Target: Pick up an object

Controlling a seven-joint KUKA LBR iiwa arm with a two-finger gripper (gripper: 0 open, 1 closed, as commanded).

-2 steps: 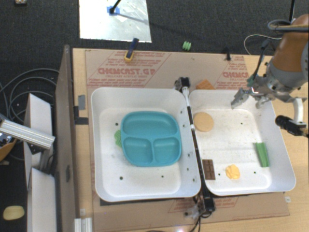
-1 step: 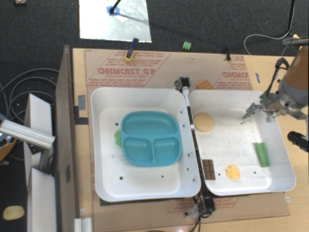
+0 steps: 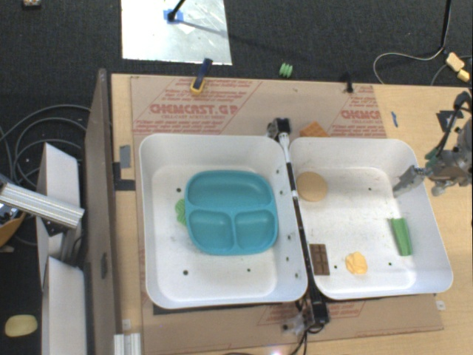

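Fingers: cannot tell their state, gripper (image 3: 408,180) is sitting at the frame's right side, only a grey tip is poking in over the right bin's rim, rest is blurred metal.
Gripper position: hovering at the upper right of the right bin (image 3: 421,220), not touching any object that I can see.
Green stick (image 3: 400,236): lying on the right bin floor near its right wall, running roughly top to bottom, just below the gripper tip, apart from it.
Tan round disc (image 3: 312,186): sitting in the right bin's upper left, close to the divider between bins.
Yellow lump (image 3: 356,263): resting near the right bin's lower middle.
Brown chocolate-bar block (image 3: 318,258): lying at the right bin's lower left, by the divider.
Left bin (image 3: 159,198): holding a teal divided plate (image 3: 230,211), three compartments, face up.
Green item (image 3: 179,211): peeking out from under the plate's left edge, mostly hidden.
Bench (image 3: 244,102): cardboard sheet lying under both bins, red print on it.
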